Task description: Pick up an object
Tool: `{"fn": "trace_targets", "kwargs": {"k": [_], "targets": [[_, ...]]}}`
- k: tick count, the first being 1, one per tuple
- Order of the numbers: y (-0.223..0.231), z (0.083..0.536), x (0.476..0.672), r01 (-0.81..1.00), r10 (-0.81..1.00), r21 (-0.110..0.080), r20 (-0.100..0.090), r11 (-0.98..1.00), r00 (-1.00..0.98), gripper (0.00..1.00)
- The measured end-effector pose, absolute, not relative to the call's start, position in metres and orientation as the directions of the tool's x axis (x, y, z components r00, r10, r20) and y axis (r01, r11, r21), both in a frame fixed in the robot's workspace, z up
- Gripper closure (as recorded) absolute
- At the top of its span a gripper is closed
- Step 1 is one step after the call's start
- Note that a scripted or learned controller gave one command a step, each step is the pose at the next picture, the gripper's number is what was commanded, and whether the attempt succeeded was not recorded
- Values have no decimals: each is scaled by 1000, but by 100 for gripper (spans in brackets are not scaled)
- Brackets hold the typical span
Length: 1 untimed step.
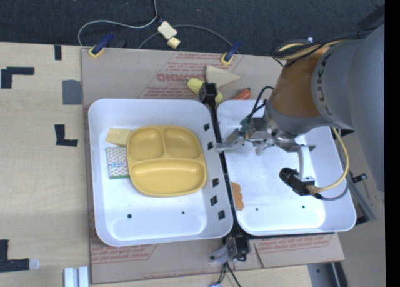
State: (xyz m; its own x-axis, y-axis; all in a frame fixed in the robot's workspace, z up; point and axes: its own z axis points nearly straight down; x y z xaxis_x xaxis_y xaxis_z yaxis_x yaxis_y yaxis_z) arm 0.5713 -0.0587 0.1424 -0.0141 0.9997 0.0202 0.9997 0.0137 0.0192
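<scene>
The arm's orange wrist band [300, 89] hangs over the right bin [281, 217], and the gripper [245, 140] sits low near that bin's left wall. A small orange-brown object [237, 196] lies against the same wall, below the gripper and apart from it. In the left bin [106, 217], a yellow divided plate [167, 159] rests at the middle. A pale yellow piece [117, 135] and a small patterned pack [116, 162] lie at the plate's left edge. I see nothing between the gripper's parts.
A black divider strip [215, 148] runs between the bins. Behind them on the cardboard lie a beige wedge [222, 74], a yellow item [195, 84] and an orange item [242, 94]. A black cable fitting [294, 179] hangs from the arm over the right bin.
</scene>
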Motion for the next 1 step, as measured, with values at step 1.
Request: {"fn": "trace_targets", "kwargs": {"k": [1], "targets": [[-64,187,480,1000,1000,-3,2,-1,1,0]]}}
